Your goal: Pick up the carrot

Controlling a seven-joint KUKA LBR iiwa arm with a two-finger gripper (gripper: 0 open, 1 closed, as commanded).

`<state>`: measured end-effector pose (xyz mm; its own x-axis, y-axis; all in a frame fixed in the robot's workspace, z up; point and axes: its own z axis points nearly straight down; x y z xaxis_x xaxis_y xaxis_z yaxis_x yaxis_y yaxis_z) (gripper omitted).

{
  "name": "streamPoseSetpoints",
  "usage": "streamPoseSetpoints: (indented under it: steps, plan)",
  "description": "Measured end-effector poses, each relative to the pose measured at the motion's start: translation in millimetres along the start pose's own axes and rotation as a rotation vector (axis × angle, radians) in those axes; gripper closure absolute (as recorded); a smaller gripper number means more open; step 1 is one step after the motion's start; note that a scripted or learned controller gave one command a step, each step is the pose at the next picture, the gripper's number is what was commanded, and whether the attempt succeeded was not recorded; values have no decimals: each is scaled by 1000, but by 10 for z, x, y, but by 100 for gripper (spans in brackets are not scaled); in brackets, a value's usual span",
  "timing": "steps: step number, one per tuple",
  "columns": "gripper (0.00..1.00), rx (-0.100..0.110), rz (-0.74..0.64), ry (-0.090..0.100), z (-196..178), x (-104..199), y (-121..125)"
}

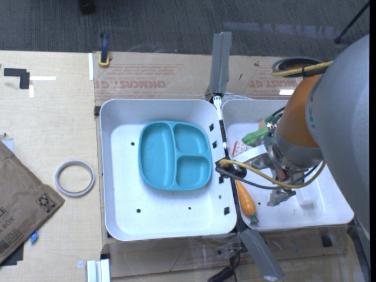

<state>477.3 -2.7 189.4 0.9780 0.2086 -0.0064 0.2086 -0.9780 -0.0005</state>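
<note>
Right white bin (329, 213), carrot (246, 202) just left of end effector (281, 196), grip state unclear

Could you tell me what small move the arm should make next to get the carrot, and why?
Probably a short shift toward the near-left corner of the right bin, then down. The carrot lies there against the bin's left wall, its green end nearest the camera, while the gripper sits just to its right, apart from it. Nothing shows between the fingers, so it likely needs lining up over the carrot first.

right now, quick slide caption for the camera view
Arm over the right bin, carrot lying at its left wall, blue tray in the left bin.
</note>
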Motion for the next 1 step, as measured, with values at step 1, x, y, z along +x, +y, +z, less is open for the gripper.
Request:
streamPoseSetpoints:
  steps: [1]
  plan:
    - [0, 1, -428, -1, 4, -27, 110]
